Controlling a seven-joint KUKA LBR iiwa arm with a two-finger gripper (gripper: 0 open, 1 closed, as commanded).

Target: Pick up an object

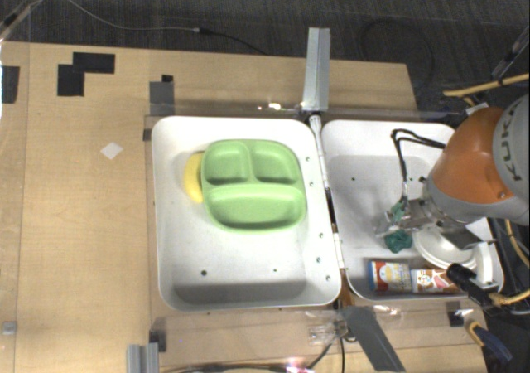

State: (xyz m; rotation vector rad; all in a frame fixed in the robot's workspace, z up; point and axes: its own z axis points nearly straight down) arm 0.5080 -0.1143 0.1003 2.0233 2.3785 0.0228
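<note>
So there are two white bins side by side on the desk [74,222]. The left bin [178,272] has a green divided plate [251,183] lying upside-down-ish in its far half, and a yellow thing [192,178] peeks out from under the plate's left edge, touching it.

The right bin [364,164] is where the arm [476,160] reaches in from the right, orange band up top. Its pincer [400,218] is down low in the middle of that bin, right over a small teal green object [398,240] that sits on the bin floor. Can't tell if the pincer is spread or pressed together, it's too small and cluttered there, and I can't tell if it's actually touching the teal thing either.

Along the near wall of the right bin lies a flat box [411,277] with red and white print, on its side, just near of the teal object. A white round thing [443,245] sits just right of the teal object, partly under the arm
</note>
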